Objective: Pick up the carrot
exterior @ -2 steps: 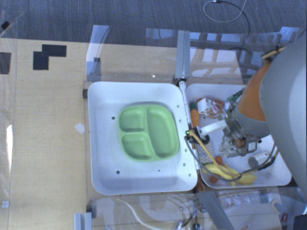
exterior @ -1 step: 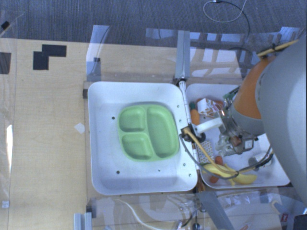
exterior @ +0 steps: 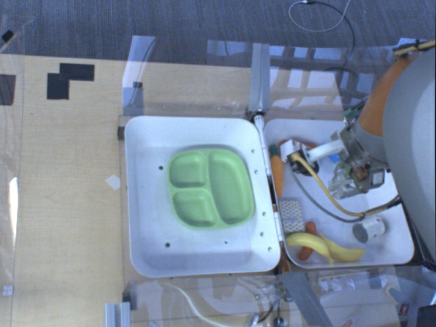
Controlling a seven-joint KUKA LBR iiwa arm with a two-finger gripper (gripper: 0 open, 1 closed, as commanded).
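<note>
Camera view puts the carrot (exterior: 276, 176) along the right bin's (exterior: 402, 251) left wall. My tool (exterior: 351, 176) hovers apart; its opening I cannot tell. Still approaching: next, shift left and descend.

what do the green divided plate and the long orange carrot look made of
The green three-compartment plate looks like moulded plastic with a matte finish: even colour, soft rounded ridges. The long orange carrot, lying along the right white bin's left wall, looks like smooth toy plastic or rubber, though it is too small to be certain.
</note>
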